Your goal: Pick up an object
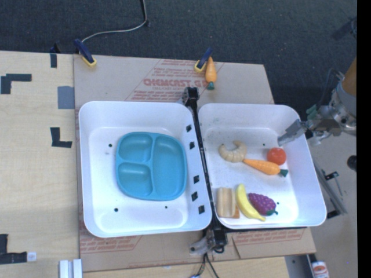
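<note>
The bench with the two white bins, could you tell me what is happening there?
A robot arm reaches in from the right, its gripper hovering over the right bin's far right edge, holding nothing visible. That bin holds a tomato, carrot, croissant, bread, banana and grapes. The left bin holds a blue divided plate. Nothing is picked up yet.

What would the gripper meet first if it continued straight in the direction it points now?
The gripper points down-left into the right bin. The tomato looks first in that line, with the carrot just beyond it. Its height above them is unclear, so this is a guess.
</note>
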Tool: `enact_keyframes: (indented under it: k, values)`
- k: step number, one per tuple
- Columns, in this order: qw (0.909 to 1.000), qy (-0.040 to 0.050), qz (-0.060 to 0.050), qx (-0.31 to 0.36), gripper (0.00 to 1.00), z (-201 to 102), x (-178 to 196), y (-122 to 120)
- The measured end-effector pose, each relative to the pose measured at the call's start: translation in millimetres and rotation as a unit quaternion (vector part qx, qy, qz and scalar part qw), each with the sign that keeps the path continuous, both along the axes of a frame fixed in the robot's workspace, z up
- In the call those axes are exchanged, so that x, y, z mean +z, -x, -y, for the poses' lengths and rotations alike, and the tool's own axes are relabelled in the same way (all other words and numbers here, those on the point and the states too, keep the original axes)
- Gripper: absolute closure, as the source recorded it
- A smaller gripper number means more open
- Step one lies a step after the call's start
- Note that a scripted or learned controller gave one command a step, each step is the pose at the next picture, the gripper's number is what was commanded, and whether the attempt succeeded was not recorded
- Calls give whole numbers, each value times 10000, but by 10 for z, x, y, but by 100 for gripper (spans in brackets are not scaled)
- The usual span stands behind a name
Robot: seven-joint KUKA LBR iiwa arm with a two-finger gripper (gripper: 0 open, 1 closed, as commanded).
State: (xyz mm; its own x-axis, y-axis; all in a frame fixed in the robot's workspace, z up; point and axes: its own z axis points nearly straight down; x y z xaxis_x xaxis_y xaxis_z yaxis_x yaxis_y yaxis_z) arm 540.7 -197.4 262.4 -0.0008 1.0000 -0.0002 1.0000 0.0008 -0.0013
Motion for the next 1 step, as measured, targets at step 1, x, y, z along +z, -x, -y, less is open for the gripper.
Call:
enact_keyframes:
  k: [1]
  values:
    - [10000,6,38,7,0,-81,-1752,-501]
